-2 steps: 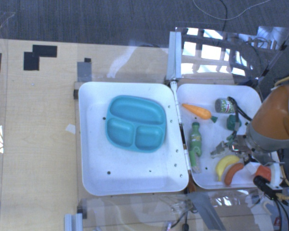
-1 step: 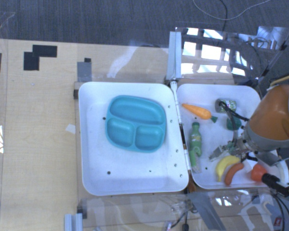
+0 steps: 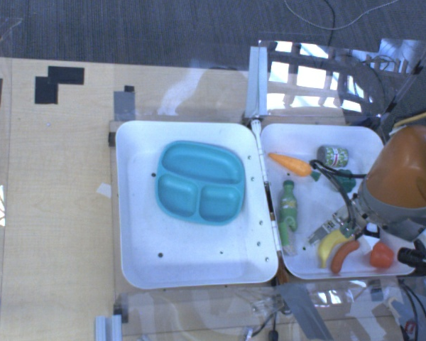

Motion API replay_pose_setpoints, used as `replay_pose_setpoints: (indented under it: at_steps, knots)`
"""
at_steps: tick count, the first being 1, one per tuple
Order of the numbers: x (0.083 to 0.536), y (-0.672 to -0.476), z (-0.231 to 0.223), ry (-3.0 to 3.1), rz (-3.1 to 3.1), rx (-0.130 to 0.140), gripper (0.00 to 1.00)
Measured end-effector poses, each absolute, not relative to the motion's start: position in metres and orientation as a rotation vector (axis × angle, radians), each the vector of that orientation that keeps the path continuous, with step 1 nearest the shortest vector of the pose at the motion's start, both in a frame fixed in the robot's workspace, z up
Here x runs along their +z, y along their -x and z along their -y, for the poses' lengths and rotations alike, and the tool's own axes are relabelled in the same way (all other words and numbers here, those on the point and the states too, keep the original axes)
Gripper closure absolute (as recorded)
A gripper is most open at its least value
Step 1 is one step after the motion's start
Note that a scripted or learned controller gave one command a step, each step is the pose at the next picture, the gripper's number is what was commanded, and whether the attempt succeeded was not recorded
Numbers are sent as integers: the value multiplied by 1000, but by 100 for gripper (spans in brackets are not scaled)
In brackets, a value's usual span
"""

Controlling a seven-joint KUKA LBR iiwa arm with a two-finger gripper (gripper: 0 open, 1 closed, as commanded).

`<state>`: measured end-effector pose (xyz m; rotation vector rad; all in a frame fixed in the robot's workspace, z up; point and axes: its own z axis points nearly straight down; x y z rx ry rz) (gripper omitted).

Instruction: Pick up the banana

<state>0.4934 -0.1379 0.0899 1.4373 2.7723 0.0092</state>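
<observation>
With the arm (image 3: 405, 172) coming in from the right edge of the frame, its orange band sits over the right side of the right bin (image 3: 302, 137), and the gripper (image 3: 339, 227) is down low in the lower middle of that bin. Fingers point toward lower left. Can't tell from this angle how far apart they are, or whether anything sits between them; metal parts are small and blur into the bin floor.

Banana (image 3: 331, 246) lies in the lower part of the right bin, just below and right beside the gripper tip, curved, lying flat on the bin floor. Looks touching or nearly touching the gripper; can't separate them. Sausage (image 3: 344, 255), reddish brown, lies against the banana's right side, parallel to it. Tomato (image 3: 382, 256), red, sits further right, near the bin's lower right corner, partly under the arm.

Green bottle (image 3: 288, 212) lies along the left wall of the right bin, cap toward the top of the frame. Carrot (image 3: 290, 163) lies above it, tilted, tip toward upper left. Green can (image 3: 333, 155) lies on its side at upper middle of the bin, just right of the carrot's thick end. Dark cable runs from the arm past the can.

Left bin (image 3: 138, 261) holds a blue divided plate (image 3: 200, 182), three compartments, roughly centred, nothing in them.
</observation>
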Motion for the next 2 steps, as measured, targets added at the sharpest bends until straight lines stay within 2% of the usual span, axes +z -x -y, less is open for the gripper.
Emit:
replay_pose_setpoints:
  at_steps: [1, 2]
  knots:
    - [101, -496, 137, -1436, -2771, 14, 100]
    - [184, -489, 59, -1767, -2592, 4, 100]
